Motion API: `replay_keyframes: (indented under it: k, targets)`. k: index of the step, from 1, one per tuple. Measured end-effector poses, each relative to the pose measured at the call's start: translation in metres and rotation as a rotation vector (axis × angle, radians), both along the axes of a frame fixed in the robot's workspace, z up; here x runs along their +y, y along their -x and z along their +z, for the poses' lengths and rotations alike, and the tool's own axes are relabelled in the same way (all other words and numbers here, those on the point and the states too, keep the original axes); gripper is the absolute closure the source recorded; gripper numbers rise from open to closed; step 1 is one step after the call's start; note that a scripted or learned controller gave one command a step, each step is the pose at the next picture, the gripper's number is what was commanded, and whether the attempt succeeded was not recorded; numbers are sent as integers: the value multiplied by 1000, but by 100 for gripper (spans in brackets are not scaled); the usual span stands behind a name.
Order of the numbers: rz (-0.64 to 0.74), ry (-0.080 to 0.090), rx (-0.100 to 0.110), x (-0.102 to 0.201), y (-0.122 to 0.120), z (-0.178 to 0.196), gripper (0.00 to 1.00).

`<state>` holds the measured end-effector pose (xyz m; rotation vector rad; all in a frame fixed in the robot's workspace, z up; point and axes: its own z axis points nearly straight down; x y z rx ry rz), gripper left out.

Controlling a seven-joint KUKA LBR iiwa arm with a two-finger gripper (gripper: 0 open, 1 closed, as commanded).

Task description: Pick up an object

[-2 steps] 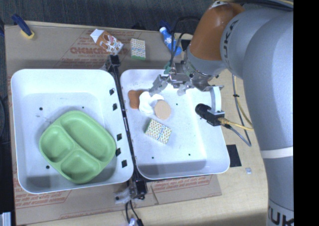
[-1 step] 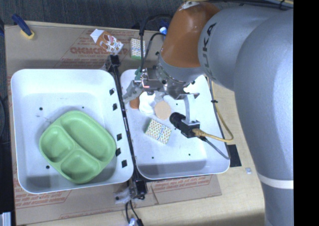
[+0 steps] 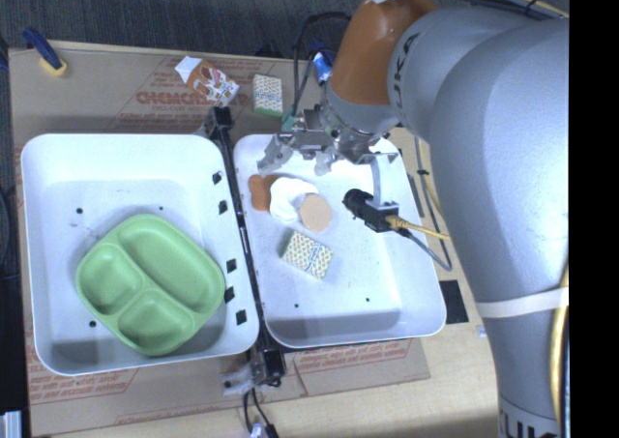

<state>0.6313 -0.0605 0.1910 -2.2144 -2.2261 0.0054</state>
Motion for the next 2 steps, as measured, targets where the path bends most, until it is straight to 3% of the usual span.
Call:
replay_keyframes:
  k: [1,2]
  targets:
    - [3,-2,-2,82,-25,19,0]
    - [5,-1,4,174,17,-63,0]
